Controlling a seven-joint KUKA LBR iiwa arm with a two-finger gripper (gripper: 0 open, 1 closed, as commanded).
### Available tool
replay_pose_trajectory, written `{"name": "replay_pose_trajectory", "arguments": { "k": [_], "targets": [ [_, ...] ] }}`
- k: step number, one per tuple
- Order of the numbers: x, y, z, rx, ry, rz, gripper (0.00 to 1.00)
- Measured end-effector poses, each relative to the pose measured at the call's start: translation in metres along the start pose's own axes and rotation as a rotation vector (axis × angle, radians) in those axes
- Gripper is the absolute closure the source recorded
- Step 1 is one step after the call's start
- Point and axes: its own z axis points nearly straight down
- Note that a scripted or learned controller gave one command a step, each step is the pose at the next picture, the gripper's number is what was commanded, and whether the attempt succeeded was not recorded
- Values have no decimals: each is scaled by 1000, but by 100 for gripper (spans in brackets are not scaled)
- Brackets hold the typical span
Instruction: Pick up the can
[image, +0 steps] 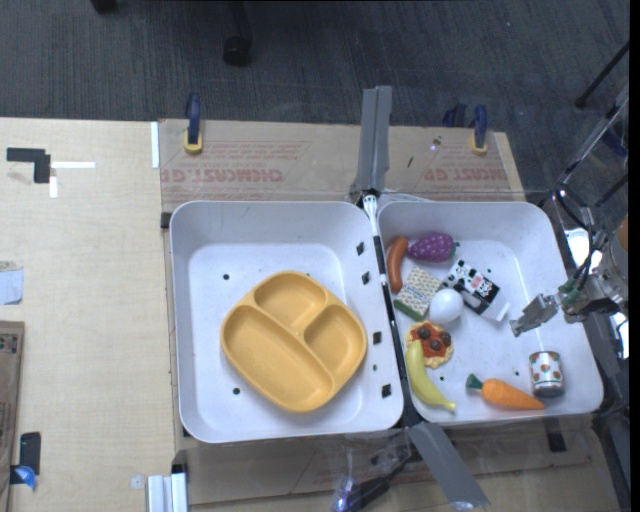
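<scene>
red print runs along the cardboard sheet (250, 160) behind the bins, upside down from where i stand; it seems to read "chemical guys", though the letters are faint; the can (546, 373) has a red and white label, too small to read; nothing else legible

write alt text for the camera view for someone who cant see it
A grey two-finger gripper sits above a small red-and-white metal can in the right white bin, beside an orange carrot. The left white bin holds a yellow divided plate.
</scene>
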Motion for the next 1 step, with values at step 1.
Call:
{"name": "replay_pose_trajectory", "arguments": {
  "k": [1],
  "targets": [
    [-32,-8,106,-1,4,-46,0]
  ]
}}
